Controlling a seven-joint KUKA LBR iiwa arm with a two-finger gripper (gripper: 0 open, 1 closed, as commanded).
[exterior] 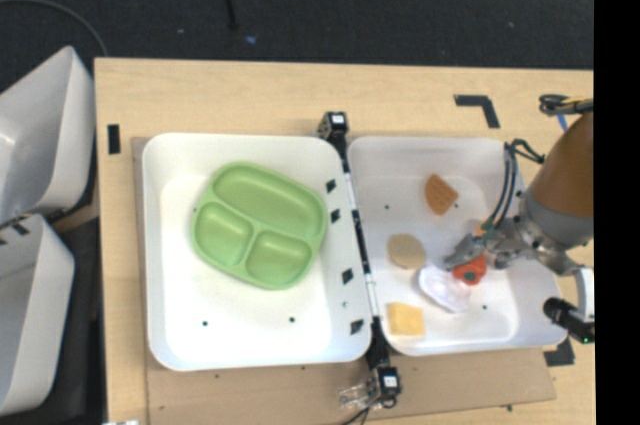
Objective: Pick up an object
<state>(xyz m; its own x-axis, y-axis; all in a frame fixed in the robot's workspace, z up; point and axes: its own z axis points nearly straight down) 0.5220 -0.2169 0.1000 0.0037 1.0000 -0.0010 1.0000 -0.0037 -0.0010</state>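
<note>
The right bin (500, 153) holds several small items: an orange-brown piece (440, 193) toward the back, a tan round disc (406, 251) in the middle, a yellow square block (405, 318) at the front left, a white crumpled item (443, 291), and a small red object (472, 270). My gripper (474, 253) reaches in from the right and hangs low over the bin's middle, right above the red object and at the white item's upper right edge. The gripper's body hides part of the red object, so I cannot say whether it touches it.
A green divided plate (260, 225) lies in the left bin (160, 313). A black-clipped divider (352, 243) runs between the two bins. The grey arm with its orange band (565, 178) stands over the right bin's right edge. White containers (40, 143) sit off the bench's left side.
</note>
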